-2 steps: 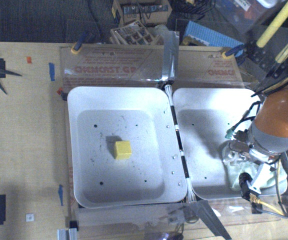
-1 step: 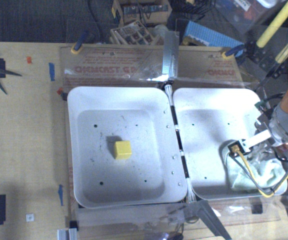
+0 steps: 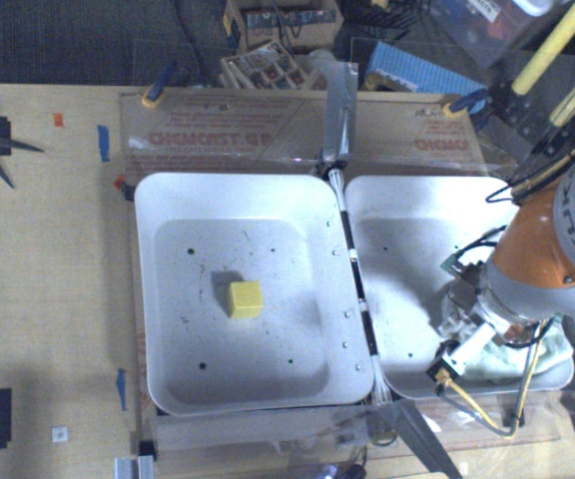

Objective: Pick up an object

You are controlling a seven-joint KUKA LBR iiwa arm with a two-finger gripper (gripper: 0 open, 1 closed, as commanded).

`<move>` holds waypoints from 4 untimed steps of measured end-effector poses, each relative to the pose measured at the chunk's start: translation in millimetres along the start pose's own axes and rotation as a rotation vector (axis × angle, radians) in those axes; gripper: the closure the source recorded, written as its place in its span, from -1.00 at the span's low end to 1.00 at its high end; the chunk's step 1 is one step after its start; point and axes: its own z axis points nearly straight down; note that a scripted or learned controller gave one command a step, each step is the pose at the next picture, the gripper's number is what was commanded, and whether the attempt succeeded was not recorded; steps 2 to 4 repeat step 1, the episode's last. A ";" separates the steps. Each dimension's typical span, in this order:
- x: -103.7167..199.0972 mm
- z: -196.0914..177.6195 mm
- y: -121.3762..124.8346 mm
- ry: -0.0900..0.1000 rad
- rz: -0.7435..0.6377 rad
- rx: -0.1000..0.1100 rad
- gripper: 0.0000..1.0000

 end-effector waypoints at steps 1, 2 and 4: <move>-54.7 -107.6 47.5 -0.009 0.209 0.007 1.00; -54.7 -107.6 47.5 -0.009 0.209 0.007 1.00; -54.7 -107.6 47.5 -0.009 0.209 0.007 1.00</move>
